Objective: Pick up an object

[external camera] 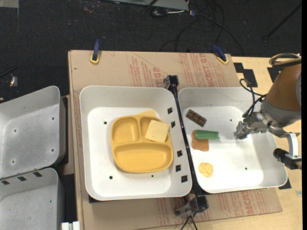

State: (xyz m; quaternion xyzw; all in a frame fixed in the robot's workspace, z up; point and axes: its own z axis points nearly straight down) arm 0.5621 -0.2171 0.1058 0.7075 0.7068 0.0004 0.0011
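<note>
White bins sit side by side; the left bin (96, 176) bears a yellow tray (139, 157), the right bin (249, 176) the small things. My gripper (241, 131) hovers just right of the green block (206, 135); I cannot tell its opening. I'd centre over the block before descending.

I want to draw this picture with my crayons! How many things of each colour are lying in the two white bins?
Yellow: 2, the divided tray in the left bin and the small yellow piece in the right bin
Cream: 1, the square block on the tray
Brown: 1, the brown bar
Green: 1, the green piece
Orange-brown: 1, the orange-brown piece under the green one
Total: 6
</note>
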